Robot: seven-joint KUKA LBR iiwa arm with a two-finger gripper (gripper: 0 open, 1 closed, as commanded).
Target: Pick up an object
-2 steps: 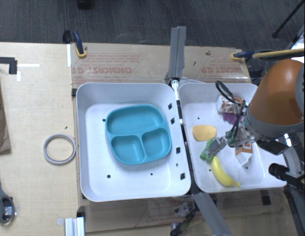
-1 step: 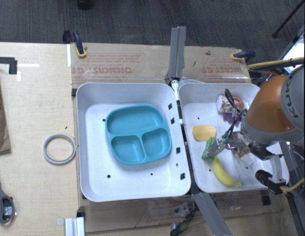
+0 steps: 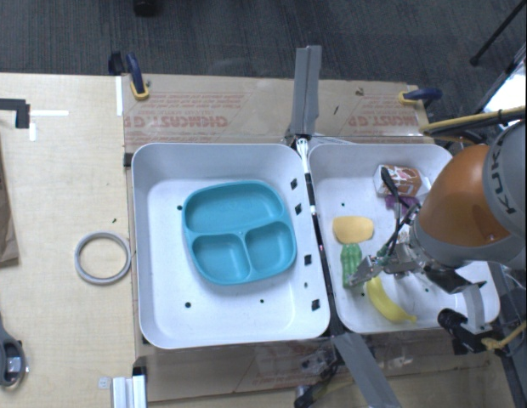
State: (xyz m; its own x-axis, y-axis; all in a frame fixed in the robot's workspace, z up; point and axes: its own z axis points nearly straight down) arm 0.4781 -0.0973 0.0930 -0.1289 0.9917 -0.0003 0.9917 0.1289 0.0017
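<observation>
The right bin (image 3: 331, 172) holds several items. A yellow rounded piece (image 3: 353, 228) lies near its left wall, with a green vegetable-like piece (image 3: 350, 260) just below it. A yellow banana (image 3: 387, 303) sits toward the front, and a brown and white item (image 3: 399, 180) at the back. My gripper (image 3: 366, 272) hangs low over this bin, its tip right beside the green piece and just above the banana's upper end. The orange wrist band (image 3: 459, 206) hides part of the bin's right side.
The left bin (image 3: 153, 228) bears a blue divided plate (image 3: 240, 232). A grey tape ring (image 3: 103, 257) and scissors (image 3: 7, 359) lie on the bench to the left. A metal divider post (image 3: 306, 92) stands between the bins at the back.
</observation>
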